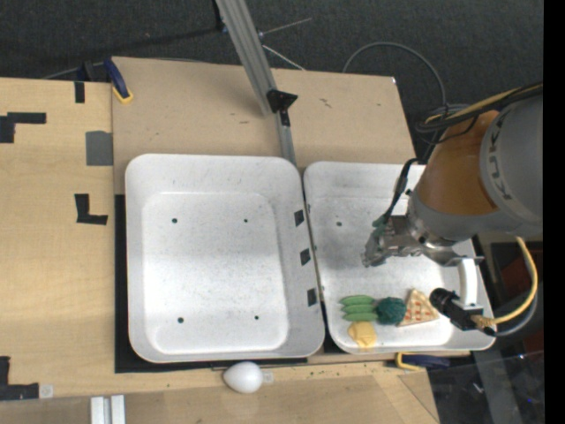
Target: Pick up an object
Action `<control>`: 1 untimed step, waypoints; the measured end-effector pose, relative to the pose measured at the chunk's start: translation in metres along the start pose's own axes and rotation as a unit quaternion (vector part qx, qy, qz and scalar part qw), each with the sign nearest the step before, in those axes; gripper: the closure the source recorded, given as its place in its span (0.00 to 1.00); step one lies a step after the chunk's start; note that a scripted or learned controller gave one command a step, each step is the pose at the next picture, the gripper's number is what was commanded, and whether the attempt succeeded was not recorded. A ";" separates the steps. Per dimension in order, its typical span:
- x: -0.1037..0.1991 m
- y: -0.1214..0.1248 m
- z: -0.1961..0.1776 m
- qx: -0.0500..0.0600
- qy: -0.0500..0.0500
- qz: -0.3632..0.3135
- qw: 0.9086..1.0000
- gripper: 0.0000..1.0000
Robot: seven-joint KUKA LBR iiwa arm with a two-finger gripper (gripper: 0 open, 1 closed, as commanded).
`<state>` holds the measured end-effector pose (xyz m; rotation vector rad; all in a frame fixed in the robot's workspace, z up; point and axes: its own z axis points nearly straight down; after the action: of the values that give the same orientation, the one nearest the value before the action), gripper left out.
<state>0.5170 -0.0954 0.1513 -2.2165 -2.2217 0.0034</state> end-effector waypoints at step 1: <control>-0.002 -0.001 -0.062 -0.004 -0.001 0.001 1.000 1.00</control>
<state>0.5165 -0.0974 0.2136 -2.2226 -2.2255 -0.0036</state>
